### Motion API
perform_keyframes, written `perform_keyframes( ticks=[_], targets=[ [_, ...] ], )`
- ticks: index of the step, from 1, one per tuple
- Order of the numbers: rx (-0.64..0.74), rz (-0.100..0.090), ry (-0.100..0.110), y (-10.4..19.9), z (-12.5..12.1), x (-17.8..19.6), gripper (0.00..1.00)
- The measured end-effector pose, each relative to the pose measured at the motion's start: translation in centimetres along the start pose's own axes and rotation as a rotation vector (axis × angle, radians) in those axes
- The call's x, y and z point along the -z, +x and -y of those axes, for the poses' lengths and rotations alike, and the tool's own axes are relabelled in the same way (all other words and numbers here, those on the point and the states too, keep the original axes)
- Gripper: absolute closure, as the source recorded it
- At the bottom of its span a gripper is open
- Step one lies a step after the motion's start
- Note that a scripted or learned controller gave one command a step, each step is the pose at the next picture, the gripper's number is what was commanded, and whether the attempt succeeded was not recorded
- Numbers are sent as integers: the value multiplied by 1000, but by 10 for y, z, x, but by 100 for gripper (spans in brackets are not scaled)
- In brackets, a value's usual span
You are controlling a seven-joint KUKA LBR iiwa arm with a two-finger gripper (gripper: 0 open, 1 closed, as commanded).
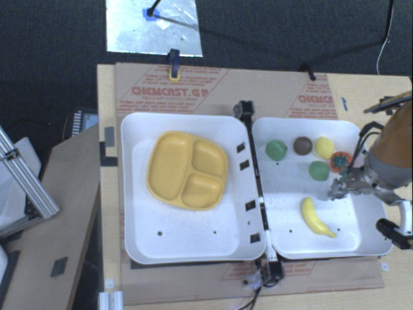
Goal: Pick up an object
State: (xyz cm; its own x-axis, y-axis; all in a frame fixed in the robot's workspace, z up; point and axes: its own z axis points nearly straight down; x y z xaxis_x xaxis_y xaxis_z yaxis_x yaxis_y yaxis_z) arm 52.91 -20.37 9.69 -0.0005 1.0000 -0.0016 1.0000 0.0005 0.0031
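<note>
Over in the right-hand bin (pixel 284 237), the gripper (pixel 337 191) sits low near the bin's right side, and honestly there is no telling how it is set, the tip is too small and dark against the white floor. The arm (pixel 390 150) comes in from the right, grey wrist, orange band above it.

Look at what lies around it. A yellow banana (pixel 315 217) rests on the bin floor just below and left of the gripper, curved, apart from the tip. A green ball (pixel 318 170) sits just up and left of the gripper. Right beside that, an orange-red piece (pixel 340 161) is tucked against the arm's side. Along the back of the bin runs a row: a green round fruit (pixel 276 150), a brown ball (pixel 302 146), then a yellow fruit (pixel 324 147).

Nothing shows clamped at the gripper's tip.

Across the divider, the left bin (pixel 193 237) carries a yellow sectioned plate (pixel 188 170), three compartments, lying flat toward the middle. Both bins rest side by side on the bench (pixel 161 89), on brown cardboard printed with red lettering.
</note>
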Motion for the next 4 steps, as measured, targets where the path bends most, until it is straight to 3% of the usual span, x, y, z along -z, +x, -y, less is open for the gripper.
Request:
perform_keyframes(
  ticks=[2, 3, 4],
  targets=[
    [4, 1, -5, 10, -5, 120, 100],
    [5, 0, -1, 9, -6, 133, 100],
    [9, -3, 0, 57, -18, 124, 100]
  ],
)
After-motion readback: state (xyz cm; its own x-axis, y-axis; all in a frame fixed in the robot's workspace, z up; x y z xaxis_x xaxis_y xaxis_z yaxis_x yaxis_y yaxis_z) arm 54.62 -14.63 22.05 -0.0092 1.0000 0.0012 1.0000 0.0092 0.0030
